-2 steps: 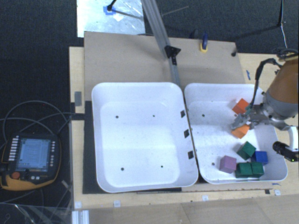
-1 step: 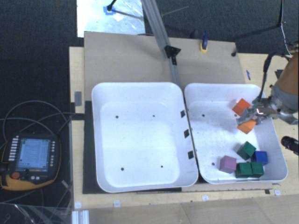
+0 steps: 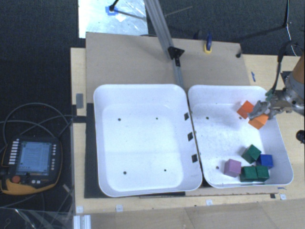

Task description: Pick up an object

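Dark carpet surrounds a pale wooden bench (image 3: 143, 56) bearing two shallow white plastic bins. Left bin (image 3: 102, 175) — bare floor. Right bin (image 3: 281, 149) — two orange blocks at the far right: one (image 3: 245, 109) just left of the two-finger gripper (image 3: 262, 112), the other (image 3: 259, 122) directly under it, contact unclear; finger state cannot be told. Near corner: purple cube (image 3: 232, 167), three green blocks (image 3: 251, 152), blue cube (image 3: 266, 160), clustered.
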